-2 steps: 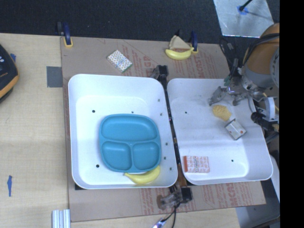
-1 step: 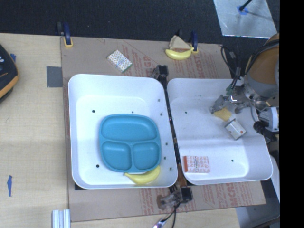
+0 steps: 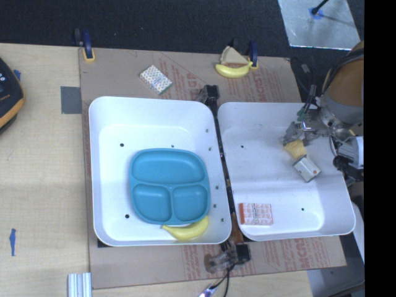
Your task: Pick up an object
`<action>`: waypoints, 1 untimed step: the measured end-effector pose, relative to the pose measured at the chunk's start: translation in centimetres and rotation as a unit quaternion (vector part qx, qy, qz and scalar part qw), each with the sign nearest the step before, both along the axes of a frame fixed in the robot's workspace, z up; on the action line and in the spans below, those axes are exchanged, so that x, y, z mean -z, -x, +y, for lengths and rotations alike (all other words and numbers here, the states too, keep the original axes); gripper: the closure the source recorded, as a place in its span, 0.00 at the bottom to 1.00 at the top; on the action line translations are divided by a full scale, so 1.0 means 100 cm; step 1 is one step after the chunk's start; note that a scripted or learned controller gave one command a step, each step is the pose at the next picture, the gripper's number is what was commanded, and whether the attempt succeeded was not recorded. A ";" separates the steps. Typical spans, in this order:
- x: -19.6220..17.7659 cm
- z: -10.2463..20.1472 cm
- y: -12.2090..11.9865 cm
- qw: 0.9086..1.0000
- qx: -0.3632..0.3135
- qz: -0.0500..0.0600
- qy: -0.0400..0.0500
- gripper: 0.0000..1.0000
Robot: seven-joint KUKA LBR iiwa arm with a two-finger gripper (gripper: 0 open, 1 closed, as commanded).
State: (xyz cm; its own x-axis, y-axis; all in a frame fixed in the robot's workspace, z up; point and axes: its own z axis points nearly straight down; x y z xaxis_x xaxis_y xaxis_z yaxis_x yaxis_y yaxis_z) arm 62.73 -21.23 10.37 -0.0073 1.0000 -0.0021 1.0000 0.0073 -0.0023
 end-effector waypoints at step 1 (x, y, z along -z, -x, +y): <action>-0.074 0.069 -0.018 1.000 0.001 -0.001 -0.001 1.00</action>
